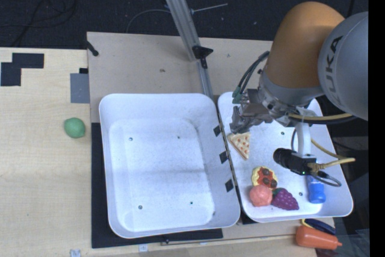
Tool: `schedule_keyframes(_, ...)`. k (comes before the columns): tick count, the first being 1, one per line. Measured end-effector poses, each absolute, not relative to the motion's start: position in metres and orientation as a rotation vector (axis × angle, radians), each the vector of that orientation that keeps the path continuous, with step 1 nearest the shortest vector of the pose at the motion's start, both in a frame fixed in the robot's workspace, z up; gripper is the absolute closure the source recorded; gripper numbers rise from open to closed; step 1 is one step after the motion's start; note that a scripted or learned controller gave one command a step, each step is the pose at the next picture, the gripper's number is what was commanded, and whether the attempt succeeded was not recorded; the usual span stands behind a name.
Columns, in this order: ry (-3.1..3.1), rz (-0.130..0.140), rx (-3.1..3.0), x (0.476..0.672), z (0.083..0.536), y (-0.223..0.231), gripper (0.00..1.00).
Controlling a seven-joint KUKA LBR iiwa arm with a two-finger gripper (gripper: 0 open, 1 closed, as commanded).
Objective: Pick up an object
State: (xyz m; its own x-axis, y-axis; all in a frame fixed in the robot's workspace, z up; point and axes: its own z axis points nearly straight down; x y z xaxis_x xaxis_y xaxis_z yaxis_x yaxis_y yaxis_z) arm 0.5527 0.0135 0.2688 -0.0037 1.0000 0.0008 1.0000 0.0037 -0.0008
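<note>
The gripper (239, 124) hangs low in the right bin (337, 204), just above a wedge-shaped slice of toy pizza (240, 144) lying close to the bin's left wall; whether it is clenched or released I cannot tell. The slice lies flat, so a grab could slide over it or shove it against the wall. A pink fruit (260, 195) and purple grapes (285, 199) sit nearer the front.
</note>
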Motion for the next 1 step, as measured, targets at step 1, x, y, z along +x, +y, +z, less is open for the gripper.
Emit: schedule_keyframes(1, -2.225, 0.0, -2.217, 0.5436, 0.2643, 0.0614, 1.0)
